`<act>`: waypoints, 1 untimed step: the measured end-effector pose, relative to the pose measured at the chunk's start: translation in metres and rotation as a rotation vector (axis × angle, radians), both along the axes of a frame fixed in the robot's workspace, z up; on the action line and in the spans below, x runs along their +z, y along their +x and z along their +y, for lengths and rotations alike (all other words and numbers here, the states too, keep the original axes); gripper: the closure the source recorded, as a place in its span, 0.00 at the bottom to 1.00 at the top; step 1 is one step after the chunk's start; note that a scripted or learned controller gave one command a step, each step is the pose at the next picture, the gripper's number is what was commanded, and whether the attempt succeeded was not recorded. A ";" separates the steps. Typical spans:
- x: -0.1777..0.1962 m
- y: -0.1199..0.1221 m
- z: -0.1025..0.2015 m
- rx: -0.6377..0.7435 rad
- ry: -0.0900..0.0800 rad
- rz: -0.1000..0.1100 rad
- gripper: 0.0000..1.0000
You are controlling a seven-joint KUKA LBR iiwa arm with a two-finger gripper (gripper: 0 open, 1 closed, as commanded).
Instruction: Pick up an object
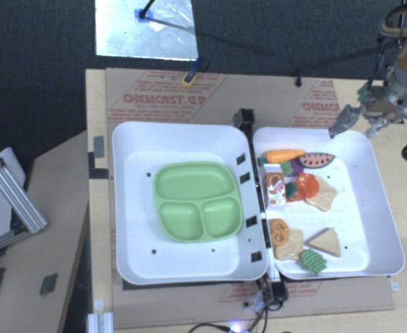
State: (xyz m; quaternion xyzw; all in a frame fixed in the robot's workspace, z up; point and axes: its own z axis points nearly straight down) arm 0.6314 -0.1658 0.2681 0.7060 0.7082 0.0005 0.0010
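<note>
Two-finger metal gripper (358, 121) hangs over right white bin's (380, 186) far corner, fingers spread, nothing between. Nearest pick: red watermelon slice toy (317, 160), down-left (long axis roughly left-right).

Measured from the jaws of the gripper (359, 125), the right white bin (378, 217) lies just below them, its far corner almost under them. The left white bin (130, 186) sits well off to the jaws' left and lower, touching the right one along a row of black clips (248, 179). Inside it rests a green divided plate (193, 201) with three compartments, far from the jaws. A cardboard sheet (168, 97) with red lettering lies under both bins. A yellow clip (189, 79) sits on its far edge, left of the jaws. Further left and higher lies a silver sheet (130, 19) bearing a blue clip (143, 15). An aluminium frame (5, 193) stands farthest left.
</note>
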 end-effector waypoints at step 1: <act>-0.045 -0.003 -0.007 -0.002 0.000 0.003 0.00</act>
